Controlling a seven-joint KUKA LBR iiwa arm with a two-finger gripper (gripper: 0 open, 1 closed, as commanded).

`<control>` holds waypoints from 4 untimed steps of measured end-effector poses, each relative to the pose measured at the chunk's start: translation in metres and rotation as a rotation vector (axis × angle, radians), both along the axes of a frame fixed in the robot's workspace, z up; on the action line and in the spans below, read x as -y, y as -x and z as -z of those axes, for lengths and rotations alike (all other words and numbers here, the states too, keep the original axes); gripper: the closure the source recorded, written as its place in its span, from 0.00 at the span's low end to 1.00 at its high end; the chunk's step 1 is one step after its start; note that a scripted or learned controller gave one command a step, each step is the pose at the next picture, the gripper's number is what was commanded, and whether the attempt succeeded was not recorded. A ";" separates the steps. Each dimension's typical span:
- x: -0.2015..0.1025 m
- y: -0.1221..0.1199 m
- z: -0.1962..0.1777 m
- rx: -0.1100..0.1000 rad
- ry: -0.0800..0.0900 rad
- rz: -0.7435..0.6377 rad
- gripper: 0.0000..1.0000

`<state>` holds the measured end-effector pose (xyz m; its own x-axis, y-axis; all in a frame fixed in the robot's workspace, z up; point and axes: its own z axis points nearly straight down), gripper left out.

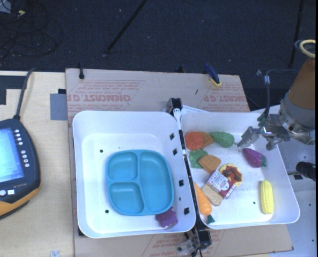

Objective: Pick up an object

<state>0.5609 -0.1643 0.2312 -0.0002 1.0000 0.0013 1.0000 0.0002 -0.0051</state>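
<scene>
The right bin (287,210) holds several toy foods. A purple eggplant (253,157) lies near its right wall, and a yellow corn cob (266,196) sits closer to the front. An orange piece (198,140) and a green piece (222,138) rest at the back left. A red and white packet (224,179), a waffle (209,163) and a carrot (202,200) lie by the divider. My gripper (259,139) hovers just behind the eggplant, open, with nothing between its fingers.
The left bin (89,143) carries a blue divided plate (140,181) and a purple grape bunch (167,218) at its front right corner. A teach pendant (6,165) lies on the bench at far left. A blue clamp (213,75) sits on the board's back edge.
</scene>
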 end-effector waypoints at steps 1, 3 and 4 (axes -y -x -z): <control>-0.039 -0.012 0.127 0.011 0.004 0.002 0.00; -0.071 0.075 0.141 0.015 0.005 0.002 0.00; -0.070 -0.009 0.144 0.007 0.002 -0.003 0.00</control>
<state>0.5699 -0.0938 0.0869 -0.0030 1.0000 -0.0002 1.0000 0.0030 0.0018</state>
